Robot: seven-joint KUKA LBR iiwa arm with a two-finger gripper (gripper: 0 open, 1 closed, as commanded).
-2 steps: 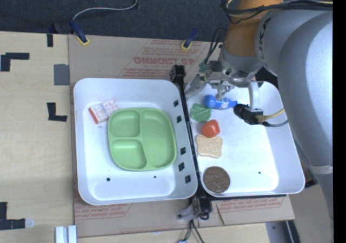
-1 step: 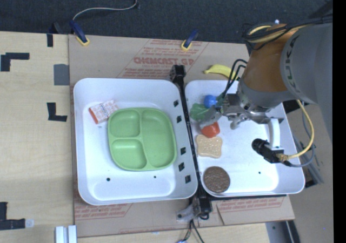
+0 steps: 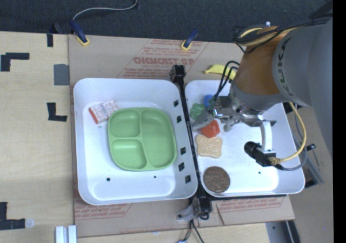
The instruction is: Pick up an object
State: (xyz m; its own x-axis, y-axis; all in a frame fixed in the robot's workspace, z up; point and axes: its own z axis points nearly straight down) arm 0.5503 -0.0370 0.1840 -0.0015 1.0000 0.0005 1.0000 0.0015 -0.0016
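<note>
The right bin (image 3: pixel 284 181) holds several small items. A red piece (image 3: pixel 211 128) lies near its left wall, above a tan toast-shaped piece (image 3: pixel 209 146). A round brown cookie (image 3: pixel 216 179) sits at the front. A green piece (image 3: pixel 197 110) and a blue piece (image 3: pixel 208 100) lie further back by the divider. My gripper (image 3: pixel 223 117) hangs low over the bin, just right of the red piece and close to it. The arm's grey and orange body covers much of the bin's back half.
The left bin (image 3: pixel 86 182) holds a green divided plate (image 3: pixel 142 138) and a small red-and-white packet (image 3: pixel 102 110). A yellow banana-like item (image 3: pixel 215 69) peeks out behind the arm at the right bin's far rim. A black cable fitting (image 3: pixel 258 153) hangs over the right bin's floor.
</note>
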